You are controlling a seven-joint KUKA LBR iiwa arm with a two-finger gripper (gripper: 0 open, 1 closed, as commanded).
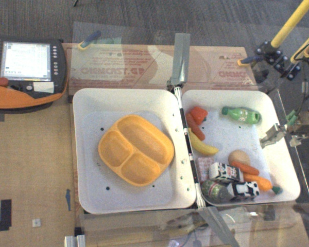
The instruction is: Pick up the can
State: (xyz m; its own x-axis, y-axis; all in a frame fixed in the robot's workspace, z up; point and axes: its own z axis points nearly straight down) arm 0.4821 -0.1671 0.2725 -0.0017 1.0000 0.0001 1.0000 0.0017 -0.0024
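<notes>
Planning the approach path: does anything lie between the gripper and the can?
Yes. A carrot and a cow-print carton lie between the gripper and the can; the carton sits right against the can.

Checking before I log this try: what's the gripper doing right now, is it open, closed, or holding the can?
Gripper: over the right bin's right edge; open or closed cannot be told. The can lies in the bin.
</notes>
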